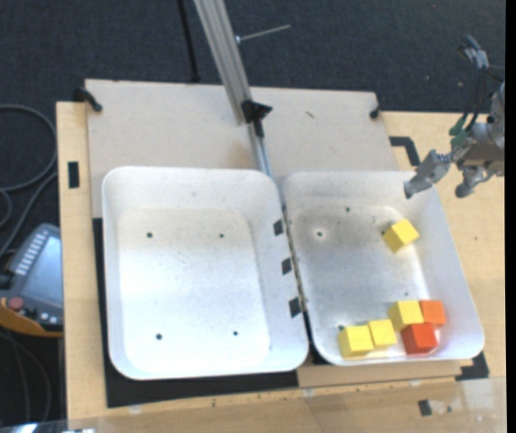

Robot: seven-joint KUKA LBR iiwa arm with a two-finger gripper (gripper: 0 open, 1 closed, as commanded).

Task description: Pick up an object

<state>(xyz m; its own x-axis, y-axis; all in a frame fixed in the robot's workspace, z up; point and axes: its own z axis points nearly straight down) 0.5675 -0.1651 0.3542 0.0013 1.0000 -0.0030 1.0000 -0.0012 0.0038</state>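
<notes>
Hovering over the right bin's far right corner, the gripper (446, 178) has its fingers spread, holding nothing. Lone small yellow cube (400, 234) sits near the right white bin's (330, 269) far right; looks light, rigid, grasp opposite flat faces.

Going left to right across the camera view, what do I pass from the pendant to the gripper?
Teach pendant → left bin → right bin → lone yellow block → gripper, open, above the right bin's far right corner.
</notes>
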